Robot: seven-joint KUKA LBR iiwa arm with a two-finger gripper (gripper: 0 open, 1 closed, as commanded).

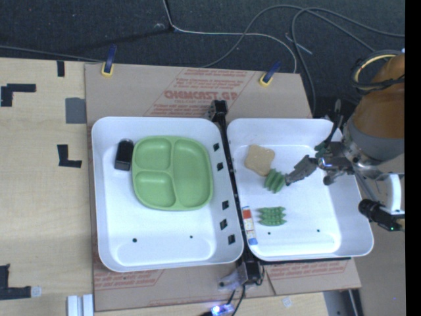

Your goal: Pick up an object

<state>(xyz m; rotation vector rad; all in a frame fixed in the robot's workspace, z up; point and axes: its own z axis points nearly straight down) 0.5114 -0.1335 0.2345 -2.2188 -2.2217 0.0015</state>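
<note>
Arm (378,120) cut off at right edge

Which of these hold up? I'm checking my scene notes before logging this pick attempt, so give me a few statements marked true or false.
1. The green divided plate lies in the left bin. True.
2. The tan sponge-like block sits on the green plate. False: it lies in the right bin.
3. A black object sits beside the plate's left edge. True.
4. The gripper hovers over the left bin. False: it is over the right bin, near a green cylindrical piece.
5. A green bumpy piece lies in the right bin. True.
</note>
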